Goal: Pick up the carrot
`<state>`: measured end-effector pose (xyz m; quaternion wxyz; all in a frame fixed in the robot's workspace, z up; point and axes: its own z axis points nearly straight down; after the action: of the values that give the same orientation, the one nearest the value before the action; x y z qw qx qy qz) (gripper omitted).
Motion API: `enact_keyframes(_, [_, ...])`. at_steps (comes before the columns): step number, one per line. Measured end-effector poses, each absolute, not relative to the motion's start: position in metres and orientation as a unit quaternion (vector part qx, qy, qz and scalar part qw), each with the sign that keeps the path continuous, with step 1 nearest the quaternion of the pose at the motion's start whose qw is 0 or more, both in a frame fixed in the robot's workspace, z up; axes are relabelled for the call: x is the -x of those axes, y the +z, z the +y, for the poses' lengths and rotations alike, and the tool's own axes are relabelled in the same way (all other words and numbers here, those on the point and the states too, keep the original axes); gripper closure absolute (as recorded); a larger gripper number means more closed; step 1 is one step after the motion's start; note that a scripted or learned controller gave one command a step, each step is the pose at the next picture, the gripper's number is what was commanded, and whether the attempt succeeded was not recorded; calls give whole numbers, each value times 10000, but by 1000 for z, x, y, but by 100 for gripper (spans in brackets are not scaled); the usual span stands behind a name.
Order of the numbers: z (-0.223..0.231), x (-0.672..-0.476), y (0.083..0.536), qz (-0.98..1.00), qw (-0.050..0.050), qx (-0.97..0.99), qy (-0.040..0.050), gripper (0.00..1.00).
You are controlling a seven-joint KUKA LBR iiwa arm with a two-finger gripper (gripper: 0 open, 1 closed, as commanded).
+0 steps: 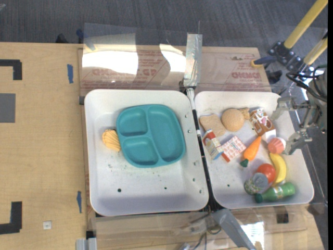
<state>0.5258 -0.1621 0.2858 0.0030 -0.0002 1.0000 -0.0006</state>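
Presently the carrot (252, 148) lies tilted in the right bin (229, 191), green end low, between a snack packet (232, 148) and a peach-coloured ball (276, 145), with a banana (280, 167) near. Where the gripper (297, 123) stands, at the bin's right rim, its state cannot be told. The carrot should be taken across its narrow width at mid-body, so that its neighbours are not disturbed.
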Motion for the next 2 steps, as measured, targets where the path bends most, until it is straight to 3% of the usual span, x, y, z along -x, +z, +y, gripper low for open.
enact_keyframes(1, [-135, -493, 145, 9991, 4, 429, 17, 0])
enact_keyframes(2, [-122, -509, 117, 9999, 37, 108, -4, 0])
